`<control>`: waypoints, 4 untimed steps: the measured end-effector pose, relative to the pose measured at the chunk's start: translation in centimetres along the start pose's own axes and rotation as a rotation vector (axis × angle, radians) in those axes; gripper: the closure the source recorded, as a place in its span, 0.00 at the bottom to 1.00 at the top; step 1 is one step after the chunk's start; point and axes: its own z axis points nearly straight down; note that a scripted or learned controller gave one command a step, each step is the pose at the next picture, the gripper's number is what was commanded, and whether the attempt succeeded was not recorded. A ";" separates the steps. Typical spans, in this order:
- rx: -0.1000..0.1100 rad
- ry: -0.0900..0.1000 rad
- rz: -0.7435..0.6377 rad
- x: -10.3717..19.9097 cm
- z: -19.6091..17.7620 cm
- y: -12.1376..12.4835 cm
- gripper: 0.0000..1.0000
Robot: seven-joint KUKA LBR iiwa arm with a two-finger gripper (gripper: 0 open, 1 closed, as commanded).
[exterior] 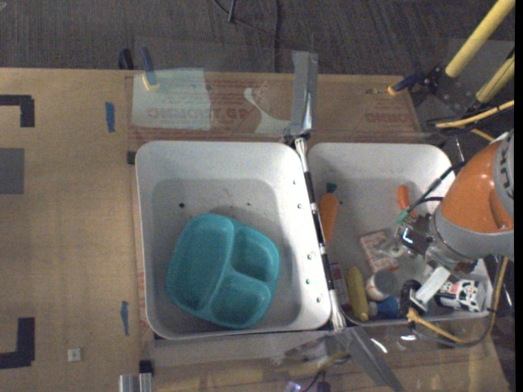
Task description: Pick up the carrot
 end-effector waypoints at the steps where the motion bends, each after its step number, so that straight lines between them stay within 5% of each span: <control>1: 0.002 -0.009 -0.093 3.0 -0.4 -0.1 0.00; 2: 0.000 -0.006 -0.092 3.2 -1.4 0.0 1.00; 3: 0.015 -0.015 0.317 6.0 -9.2 -4.7 1.00; 4: 0.014 -0.010 -0.233 8.8 -12.3 -3.3 1.00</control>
